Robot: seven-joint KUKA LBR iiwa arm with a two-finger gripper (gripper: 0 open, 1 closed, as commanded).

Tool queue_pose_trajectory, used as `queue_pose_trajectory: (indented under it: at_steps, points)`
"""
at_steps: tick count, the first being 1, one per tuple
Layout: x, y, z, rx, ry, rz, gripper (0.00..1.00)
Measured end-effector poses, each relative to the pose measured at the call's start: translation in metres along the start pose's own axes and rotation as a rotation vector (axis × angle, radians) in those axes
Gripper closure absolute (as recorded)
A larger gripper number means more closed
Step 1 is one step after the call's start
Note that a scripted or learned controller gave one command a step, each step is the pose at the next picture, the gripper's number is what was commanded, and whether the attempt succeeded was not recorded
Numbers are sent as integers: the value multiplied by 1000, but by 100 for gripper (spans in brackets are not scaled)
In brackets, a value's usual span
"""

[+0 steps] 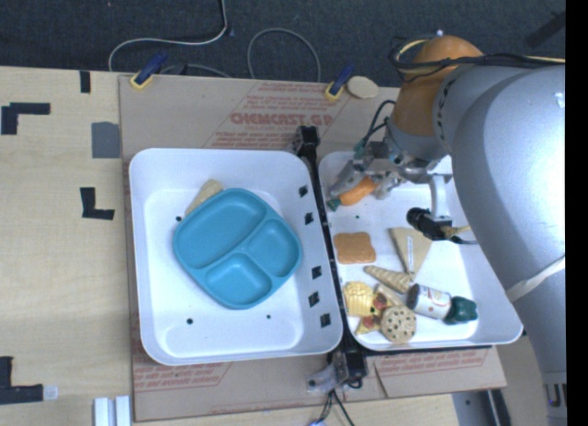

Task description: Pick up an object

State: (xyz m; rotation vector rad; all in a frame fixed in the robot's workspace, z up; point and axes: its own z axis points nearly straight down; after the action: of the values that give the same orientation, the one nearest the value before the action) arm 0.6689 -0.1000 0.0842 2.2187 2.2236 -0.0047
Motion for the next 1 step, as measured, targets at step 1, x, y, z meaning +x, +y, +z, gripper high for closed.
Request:
queue_pose_trajectory:
  at_steps: [1]
  points:
    - [3, -1, -1, -2, -3, 2, 0]
